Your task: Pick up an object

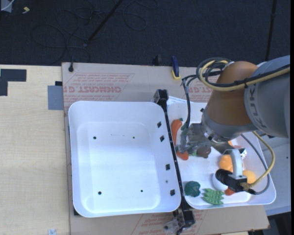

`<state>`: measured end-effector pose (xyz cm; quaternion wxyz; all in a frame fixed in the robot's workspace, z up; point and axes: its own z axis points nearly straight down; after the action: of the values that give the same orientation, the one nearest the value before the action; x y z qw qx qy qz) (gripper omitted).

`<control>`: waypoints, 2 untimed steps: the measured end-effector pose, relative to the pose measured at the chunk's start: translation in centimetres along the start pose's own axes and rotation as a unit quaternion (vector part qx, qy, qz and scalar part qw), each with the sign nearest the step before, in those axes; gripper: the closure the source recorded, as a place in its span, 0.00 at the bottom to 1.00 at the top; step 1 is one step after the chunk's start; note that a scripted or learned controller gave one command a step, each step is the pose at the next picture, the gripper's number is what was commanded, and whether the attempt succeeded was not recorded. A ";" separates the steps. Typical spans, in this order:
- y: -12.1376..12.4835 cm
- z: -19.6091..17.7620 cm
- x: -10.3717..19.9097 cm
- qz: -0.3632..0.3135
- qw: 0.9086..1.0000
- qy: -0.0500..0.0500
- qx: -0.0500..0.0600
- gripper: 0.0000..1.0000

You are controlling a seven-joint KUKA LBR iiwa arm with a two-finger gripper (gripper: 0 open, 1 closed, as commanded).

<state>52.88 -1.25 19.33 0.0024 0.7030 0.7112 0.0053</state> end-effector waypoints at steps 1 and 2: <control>3.2 -2.3 6.5 0.002 1.000 -0.001 0.005 1.00; 6.5 0.3 8.9 0.005 1.000 -0.002 0.008 1.00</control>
<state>59.25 7.68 19.10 -0.0015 0.7066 0.7076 -0.0016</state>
